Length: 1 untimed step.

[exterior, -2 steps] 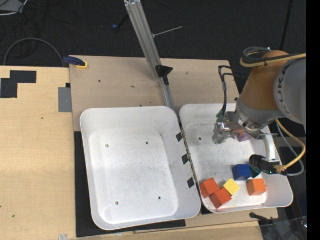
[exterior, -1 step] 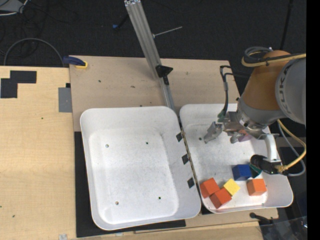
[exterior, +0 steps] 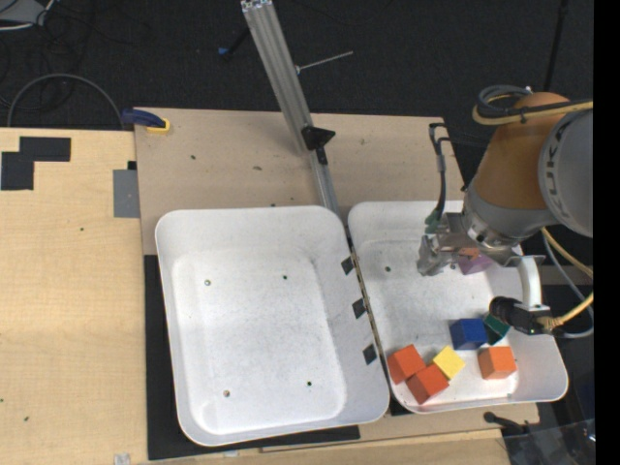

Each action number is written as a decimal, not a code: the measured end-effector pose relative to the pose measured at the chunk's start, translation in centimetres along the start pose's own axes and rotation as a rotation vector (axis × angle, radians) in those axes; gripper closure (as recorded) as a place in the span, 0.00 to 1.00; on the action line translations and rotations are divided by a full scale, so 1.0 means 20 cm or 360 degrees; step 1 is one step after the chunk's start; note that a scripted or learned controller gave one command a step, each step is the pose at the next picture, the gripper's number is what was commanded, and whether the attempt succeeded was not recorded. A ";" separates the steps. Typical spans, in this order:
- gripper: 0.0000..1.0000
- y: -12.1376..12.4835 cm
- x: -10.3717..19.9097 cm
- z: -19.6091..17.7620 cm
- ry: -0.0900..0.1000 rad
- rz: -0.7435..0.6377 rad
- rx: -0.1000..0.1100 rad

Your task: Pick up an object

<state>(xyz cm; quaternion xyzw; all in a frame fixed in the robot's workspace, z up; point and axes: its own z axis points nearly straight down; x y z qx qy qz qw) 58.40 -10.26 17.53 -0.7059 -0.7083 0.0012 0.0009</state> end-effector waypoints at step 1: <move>1.00 -0.03 0.63 -0.07 0.0007 -0.0005 0.0001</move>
